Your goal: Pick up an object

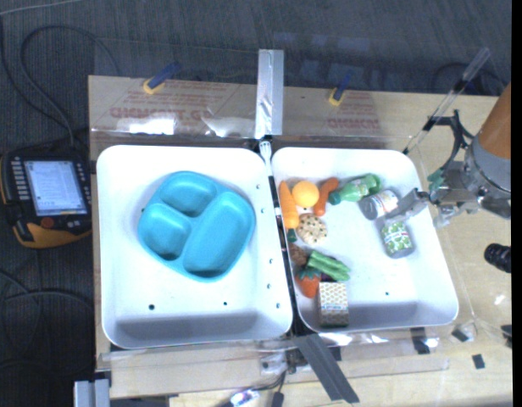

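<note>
Camera view: green-patterned bottle (pixel 397 237) lengthwise up-down in right bin (pixel 430 265), jaws' state impossible to tell

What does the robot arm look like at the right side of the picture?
The arm is grey with an orange band above the wrist. Its gripper is a cluster of dark and silvery metal parts, with thin dark cables looping up past it and a slim rod slanting above.

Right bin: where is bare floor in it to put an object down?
In the right bin, the floor is bare along the bottom edge, between the patterned block and the green-labelled can. The left side is crowded: orange ball, cookie and green vegetable lie close together.
</note>
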Robot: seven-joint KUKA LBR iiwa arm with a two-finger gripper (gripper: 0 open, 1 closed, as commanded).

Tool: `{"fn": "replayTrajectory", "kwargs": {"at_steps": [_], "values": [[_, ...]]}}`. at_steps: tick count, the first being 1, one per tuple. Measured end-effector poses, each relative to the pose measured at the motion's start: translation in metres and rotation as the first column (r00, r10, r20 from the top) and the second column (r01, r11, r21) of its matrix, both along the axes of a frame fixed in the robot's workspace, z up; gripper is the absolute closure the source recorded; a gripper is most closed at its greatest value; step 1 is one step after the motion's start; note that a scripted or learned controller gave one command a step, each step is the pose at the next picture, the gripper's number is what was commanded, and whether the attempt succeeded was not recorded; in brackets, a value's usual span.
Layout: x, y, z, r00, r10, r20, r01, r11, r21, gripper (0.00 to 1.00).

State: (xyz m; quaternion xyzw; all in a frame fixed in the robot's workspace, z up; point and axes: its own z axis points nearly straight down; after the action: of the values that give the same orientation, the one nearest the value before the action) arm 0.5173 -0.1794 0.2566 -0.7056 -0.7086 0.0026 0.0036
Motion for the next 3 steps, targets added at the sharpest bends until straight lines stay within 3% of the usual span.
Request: {"fn": "replayTrajectory", "kwargs": {"at_steps": [1, 2, 3], "values": [[-0.0145, -0.0397, -0.1210, 0.986, -0.166, -0.006, 0.166, 0.986, 0.005, 0.00], [-0.0142, -0.0397, -0.1161, 0.987, -0.163, -0.011, 0.163, 0.987, 0.005, 1.00], [-0.0141, -0.0391, -0.1161, 0.987, -0.162, -0.012, 0.162, 0.987, 0.006, 0.00]]}}
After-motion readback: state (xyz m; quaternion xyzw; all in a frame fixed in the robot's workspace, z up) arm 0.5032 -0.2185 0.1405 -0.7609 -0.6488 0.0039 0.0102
